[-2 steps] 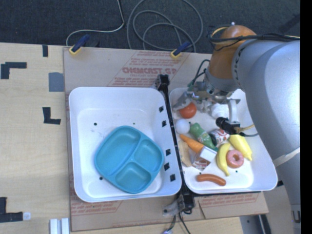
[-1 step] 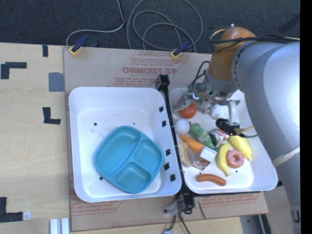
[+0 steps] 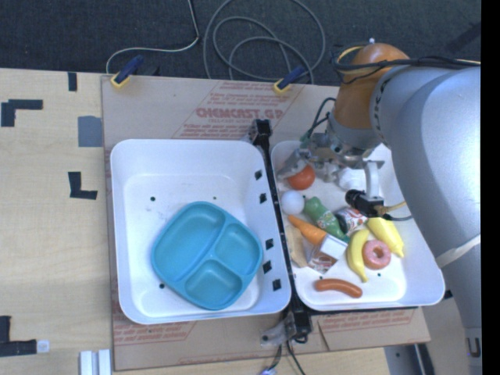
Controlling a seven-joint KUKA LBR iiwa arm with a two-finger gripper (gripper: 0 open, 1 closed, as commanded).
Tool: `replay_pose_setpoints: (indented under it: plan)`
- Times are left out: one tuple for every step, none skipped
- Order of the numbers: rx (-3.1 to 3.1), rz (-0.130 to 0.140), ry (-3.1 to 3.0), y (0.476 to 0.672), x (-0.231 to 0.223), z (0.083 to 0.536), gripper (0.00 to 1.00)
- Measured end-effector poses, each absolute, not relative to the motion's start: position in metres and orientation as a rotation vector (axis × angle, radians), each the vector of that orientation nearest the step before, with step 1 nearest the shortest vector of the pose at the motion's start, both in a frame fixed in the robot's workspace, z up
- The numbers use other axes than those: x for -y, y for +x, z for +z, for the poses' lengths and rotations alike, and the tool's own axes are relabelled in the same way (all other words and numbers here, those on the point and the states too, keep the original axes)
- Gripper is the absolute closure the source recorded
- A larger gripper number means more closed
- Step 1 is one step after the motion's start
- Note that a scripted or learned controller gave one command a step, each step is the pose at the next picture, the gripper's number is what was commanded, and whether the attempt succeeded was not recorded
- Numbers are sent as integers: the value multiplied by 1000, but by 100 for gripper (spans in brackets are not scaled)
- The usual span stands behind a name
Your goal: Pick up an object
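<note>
My gripper (image 3: 306, 162) hangs low over the far left corner of the right bin (image 3: 422, 287). It is right above a red tomato (image 3: 302, 179) and seems to touch or nearly touch it. Just in front of the tomato lie a white ball (image 3: 291, 202), a green bottle (image 3: 322, 216) and an orange carrot (image 3: 306, 229). Further toward the near side are two yellow bananas (image 3: 358, 255), a pink donut (image 3: 377, 254), a small white block (image 3: 333, 248) and a reddish sausage (image 3: 338, 287). The arm hides the far right part of this bin.
The left bin (image 3: 133, 170) holds a blue divided plate (image 3: 206, 254) toward its near side. A black divider (image 3: 269, 209) runs between the two bins. Cables loop on the dark floor beyond the bench.
</note>
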State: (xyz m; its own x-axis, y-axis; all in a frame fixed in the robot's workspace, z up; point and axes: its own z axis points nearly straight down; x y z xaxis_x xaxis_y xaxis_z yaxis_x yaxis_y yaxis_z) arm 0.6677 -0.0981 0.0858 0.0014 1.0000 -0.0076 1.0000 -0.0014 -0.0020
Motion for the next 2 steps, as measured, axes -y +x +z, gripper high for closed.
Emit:
replay_pose_setpoints:
  plan:
    - [-2218,-10,2220,668,99,86,0]
    - [-2220,-8,2220,668,100,85,0]
